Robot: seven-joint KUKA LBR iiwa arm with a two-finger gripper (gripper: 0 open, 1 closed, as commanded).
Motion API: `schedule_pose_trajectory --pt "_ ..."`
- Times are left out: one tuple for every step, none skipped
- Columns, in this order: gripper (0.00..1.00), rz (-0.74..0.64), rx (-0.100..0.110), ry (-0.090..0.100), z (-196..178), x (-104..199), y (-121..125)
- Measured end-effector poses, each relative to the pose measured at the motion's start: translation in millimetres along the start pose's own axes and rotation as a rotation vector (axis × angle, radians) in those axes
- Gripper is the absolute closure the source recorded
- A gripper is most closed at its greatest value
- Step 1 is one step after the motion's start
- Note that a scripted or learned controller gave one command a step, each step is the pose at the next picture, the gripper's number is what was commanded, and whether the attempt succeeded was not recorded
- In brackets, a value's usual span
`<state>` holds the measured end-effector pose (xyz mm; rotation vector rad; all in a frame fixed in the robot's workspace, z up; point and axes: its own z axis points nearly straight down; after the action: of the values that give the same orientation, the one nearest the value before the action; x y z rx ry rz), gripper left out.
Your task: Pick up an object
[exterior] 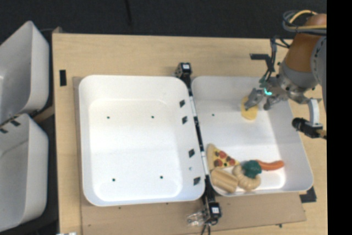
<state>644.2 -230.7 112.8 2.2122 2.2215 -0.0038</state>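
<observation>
Yellow target: small yellow rounded toy piece [250, 113] lies in the right shallow white bin [286, 146], upper part.
Claw: claw [258, 99] sits touching it; finger state cannot be told.
Technique: centre over the piece, descend straight, then close.

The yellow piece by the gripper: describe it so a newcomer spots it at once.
Start at the right-hand white bin. In its upper half, away from the toy food heaped at its near edge, a small pale yellow piece lies alone just under the gripper. It is the bin's only plain yellow item.
</observation>
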Motion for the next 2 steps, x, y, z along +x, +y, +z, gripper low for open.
schedule_pose_trajectory --pt "0.00 0.000 -0.015 0.000 -149.2 0.4 49.0" --pt "0.00 0.005 -0.005 0.003 -229.3 -0.3 24.4"
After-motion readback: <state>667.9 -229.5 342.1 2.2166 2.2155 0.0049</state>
